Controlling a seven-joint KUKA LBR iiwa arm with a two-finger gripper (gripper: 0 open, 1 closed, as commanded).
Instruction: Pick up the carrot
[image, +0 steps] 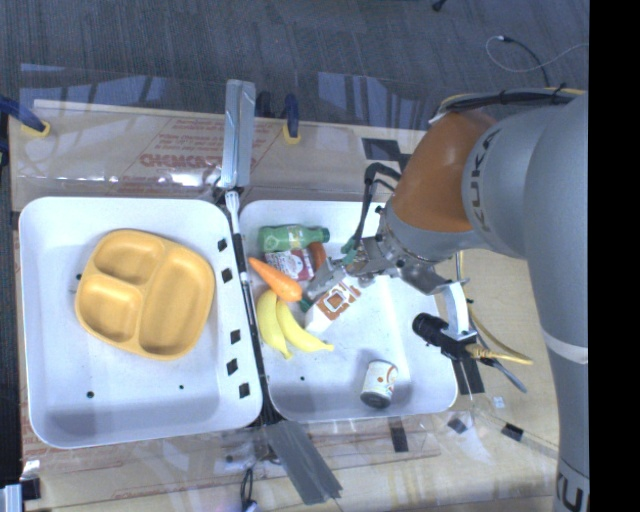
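The orange carrot (275, 279) lies slantwise at the left side of the right bin (420, 395), close to the wall between the bins. Its tip points up and left, and its lower end touches the yellow bananas (286, 326). My gripper (334, 277) hangs just right of the carrot, low over a white carton with orange markings (336, 302). Nothing of the carrot is between the gripper's tips. The grey arm with its orange band comes in from the right and covers the bin's upper right part.
A green bottle (291, 238) and a red-and-white packet (291, 262) lie just above the carrot. A small can (380, 383) lies near the right bin's front. The left bin (50, 400) holds a yellow divided plate (145, 293).
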